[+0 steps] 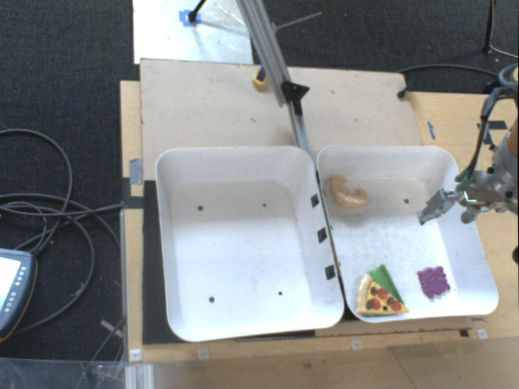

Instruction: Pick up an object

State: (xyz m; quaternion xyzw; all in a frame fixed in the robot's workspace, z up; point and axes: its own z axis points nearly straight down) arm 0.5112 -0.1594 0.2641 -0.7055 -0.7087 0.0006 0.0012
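**Waiting in the right bin: three small objects, gripper at the rim**

Lying in the right bin (405, 162) are the things on offer for the pick. A tan croissant-shaped piece (346, 192) rests near the bin's far left corner, close to the divide between the bins. A pizza slice (380, 297) with red dots, together with a green wedge (383, 278) touching its upper edge, sits at the near edge. Just beside these, towards the near right corner, is a purple grape-like cluster (434, 281). All three groups lie apart from one another on the white floor, which is lightly speckled in the middle.

The gripper (434, 207) hangs over the bin's right side, above the floor between the croissant and the purple cluster, touching neither. One dark finger (431, 208) points leftwards; how wide the fingers stand I cannot tell, and nothing shows between them.

The left bin (174, 217) shows small dark dots on its floor. Black markers (322, 234) run down the shared rim between the bins. Both bins rest on a pale wooden bench (211, 104), with a slanted metal pole (263, 31) crossing above it from the far side. Dark carpet (57, 71) surrounds the bench; black cables (49, 209) loop across it at the left, near a handheld screen device (12, 286) at the frame's edge.
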